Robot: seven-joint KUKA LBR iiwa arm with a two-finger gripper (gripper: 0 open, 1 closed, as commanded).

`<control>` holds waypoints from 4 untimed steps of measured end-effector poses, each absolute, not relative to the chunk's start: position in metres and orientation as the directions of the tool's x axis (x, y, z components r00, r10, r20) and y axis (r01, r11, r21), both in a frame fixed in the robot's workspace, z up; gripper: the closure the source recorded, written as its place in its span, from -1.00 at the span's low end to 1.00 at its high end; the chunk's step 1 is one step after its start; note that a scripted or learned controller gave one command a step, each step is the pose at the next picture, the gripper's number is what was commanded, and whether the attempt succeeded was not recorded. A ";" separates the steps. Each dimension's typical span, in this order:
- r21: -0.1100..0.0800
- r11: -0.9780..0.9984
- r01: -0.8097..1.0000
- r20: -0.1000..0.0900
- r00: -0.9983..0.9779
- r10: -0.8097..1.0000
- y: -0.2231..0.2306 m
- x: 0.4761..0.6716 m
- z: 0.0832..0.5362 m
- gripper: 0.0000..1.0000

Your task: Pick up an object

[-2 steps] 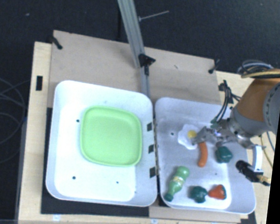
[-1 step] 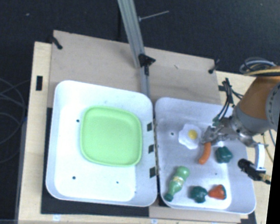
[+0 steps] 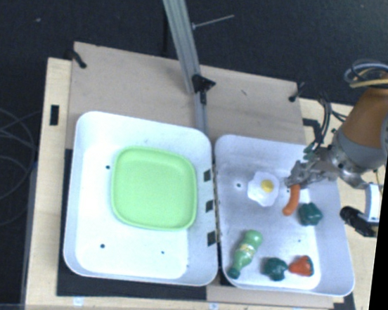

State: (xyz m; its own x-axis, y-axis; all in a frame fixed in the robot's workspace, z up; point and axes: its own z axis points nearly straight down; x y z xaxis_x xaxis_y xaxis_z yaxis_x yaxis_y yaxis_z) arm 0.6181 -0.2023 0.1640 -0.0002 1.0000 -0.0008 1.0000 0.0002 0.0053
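Note:
My gripper (image 3: 298, 181) hangs over the upper right part of the right bin (image 3: 240, 157), with the arm coming in from the right. It is shut on the top end of an orange carrot (image 3: 290, 202), which hangs down from between the fingers. A white fried egg with a yellow yolk (image 3: 264, 188) lies just left of the carrot. A dark green piece (image 3: 309, 214) sits just right of it.
Near the right bin's front lie a green bottle (image 3: 245, 251), a dark green piece (image 3: 275, 268) and a red-orange piece (image 3: 300, 265). The left bin (image 3: 89, 172) holds a light green square plate (image 3: 154, 188). A grey pole (image 3: 184, 39) slants up from between the bins.

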 end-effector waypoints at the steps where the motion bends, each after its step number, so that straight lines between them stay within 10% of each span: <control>1: 0.005 0.000 1.000 -0.001 0.000 1.000 -0.203 0.619 0.214 1.00; 4: 0.000 0.003 1.000 0.001 -0.003 1.000 -0.042 0.634 0.225 1.00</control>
State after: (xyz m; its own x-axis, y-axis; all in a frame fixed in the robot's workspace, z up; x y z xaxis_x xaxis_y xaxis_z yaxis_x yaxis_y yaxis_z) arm 0.6344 -0.0424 0.2247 -0.0030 1.0000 0.0010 1.0000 0.0030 0.0003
